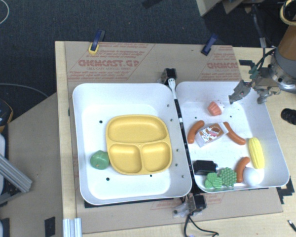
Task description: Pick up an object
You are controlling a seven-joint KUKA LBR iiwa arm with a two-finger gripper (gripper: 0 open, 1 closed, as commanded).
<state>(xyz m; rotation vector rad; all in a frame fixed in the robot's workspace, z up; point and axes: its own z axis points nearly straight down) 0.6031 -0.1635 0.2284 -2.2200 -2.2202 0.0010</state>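
Note:
My gripper (248, 97) hangs over the far right corner of the right bin (197, 95), open, with nothing between its fingers (236, 95). A small orange-pink piece (215, 107) lies just left of and below the gripper. Further down the bin lie an orange sausage (195, 131), a white packet (210, 135), a second sausage (235, 134), a yellow corn cob (256, 152), a third sausage (242, 168), a white egg (254, 177), a black block (204, 167) and green toy vegetables (220, 178).
The left bin (84, 112) holds a yellow divided plate (138, 143) and a green ball (100, 159). A black divider rail (177, 117) runs between the bins. Clamps (94, 42) hold the cardboard base at the back.

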